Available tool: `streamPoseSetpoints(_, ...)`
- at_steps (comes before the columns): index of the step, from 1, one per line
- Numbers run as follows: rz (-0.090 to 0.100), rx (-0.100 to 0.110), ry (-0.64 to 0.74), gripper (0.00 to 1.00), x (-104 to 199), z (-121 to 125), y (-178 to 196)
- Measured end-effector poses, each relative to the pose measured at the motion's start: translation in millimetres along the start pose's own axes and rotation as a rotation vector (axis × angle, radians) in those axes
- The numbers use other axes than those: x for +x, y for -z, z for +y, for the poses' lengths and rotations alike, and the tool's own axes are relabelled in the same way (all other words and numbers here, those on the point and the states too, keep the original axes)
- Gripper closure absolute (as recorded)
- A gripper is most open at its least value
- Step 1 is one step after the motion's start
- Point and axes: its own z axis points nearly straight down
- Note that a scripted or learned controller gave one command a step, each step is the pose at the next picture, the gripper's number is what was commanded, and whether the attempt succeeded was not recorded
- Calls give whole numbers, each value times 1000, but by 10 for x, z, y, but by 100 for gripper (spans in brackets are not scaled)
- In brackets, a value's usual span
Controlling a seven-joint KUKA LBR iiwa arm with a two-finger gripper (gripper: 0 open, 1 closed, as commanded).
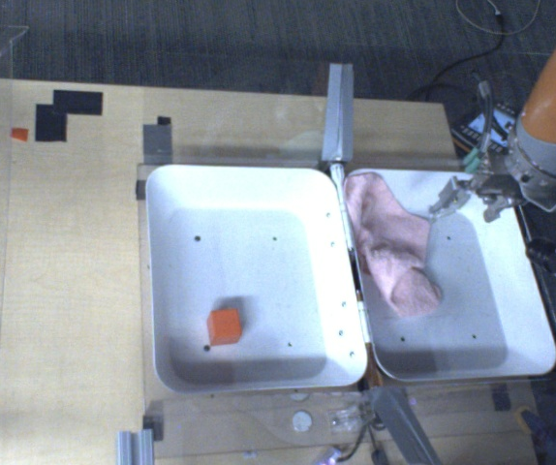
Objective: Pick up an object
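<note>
pink cloth (390,256) crumpled along left side of right bin (510,356), against the wall shared with left bin (171,260). orange block (225,326) on floor of left bin, toward near-left corner, well apart from cloth. end effector (472,194) above right bin's far edge, right of cloth, not touching it; nothing seen gripped; cannot tell how far open. wooden desk (65,279) under both bins, black markers at far left.
</note>
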Motion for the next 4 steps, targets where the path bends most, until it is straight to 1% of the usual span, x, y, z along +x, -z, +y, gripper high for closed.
streamPoseSetpoints(1,0,-2,-131,0,-19,-126,-173)
streamPoseSetpoints(2,0,1,-26,0,-43,214,-1068)
streamPoseSetpoints(3,-1,-10,-69,0,-207,224,-1639)
streamPoseSetpoints(4,-2,-8,80,0,136,599,-1641)
